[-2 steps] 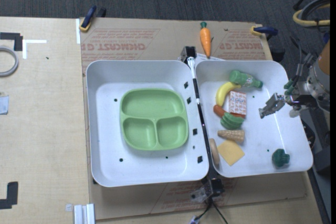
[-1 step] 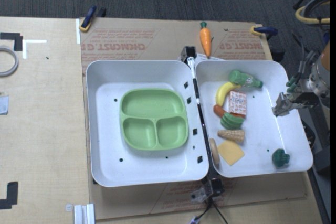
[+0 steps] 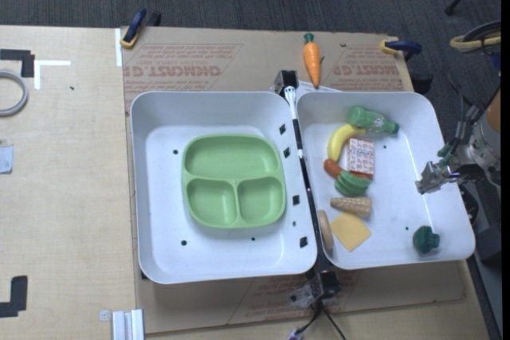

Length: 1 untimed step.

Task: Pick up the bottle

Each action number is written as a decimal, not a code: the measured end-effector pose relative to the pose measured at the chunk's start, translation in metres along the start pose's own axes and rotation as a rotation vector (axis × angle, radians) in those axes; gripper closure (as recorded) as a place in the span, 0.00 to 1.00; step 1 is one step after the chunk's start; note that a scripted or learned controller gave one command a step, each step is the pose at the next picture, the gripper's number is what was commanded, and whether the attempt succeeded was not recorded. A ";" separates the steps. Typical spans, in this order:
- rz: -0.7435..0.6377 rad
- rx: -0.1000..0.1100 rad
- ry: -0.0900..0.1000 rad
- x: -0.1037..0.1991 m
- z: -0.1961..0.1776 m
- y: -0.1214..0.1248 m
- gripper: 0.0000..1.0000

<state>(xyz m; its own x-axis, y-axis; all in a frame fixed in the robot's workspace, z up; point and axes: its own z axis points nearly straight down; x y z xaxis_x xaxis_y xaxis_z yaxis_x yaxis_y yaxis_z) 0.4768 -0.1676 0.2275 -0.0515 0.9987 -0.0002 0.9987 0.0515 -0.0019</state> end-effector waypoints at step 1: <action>-0.158 -0.001 0.000 -0.007 0.009 0.000 1.00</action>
<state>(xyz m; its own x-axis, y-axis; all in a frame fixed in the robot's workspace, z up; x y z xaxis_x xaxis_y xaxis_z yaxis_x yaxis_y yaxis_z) 0.4775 -0.1748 0.2182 -0.2080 0.9781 -0.0002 0.9781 0.2080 -0.0005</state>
